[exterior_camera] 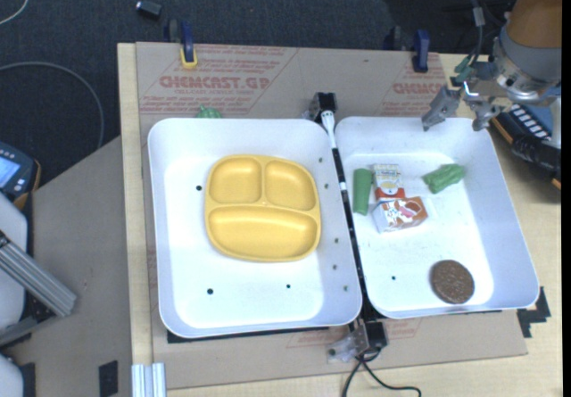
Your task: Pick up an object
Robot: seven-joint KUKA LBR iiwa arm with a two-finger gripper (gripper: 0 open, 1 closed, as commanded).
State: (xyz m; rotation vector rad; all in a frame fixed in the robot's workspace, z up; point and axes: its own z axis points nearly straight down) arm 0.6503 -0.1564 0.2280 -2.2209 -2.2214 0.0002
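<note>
Above right bin's (500,208) one-o'clock rim: end effector (457,108) spread open, gripping nothing, poised for descent. Toward seven o'clock: green block (443,177), snack packet (397,208), brown disc (452,281), loosely scattered for easy picking.

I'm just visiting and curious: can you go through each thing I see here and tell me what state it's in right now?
gripper: fingers spread open, holding nothing, above the right bin's far edge.
yellow divided plate: upright, lying flat in the left bin.
green block: lying flat in the right bin.
snack packet: lying flat beside the block.
green wedge: lying tilted, apart from the packet.
brown disc: lying flat near the front edge.
</note>
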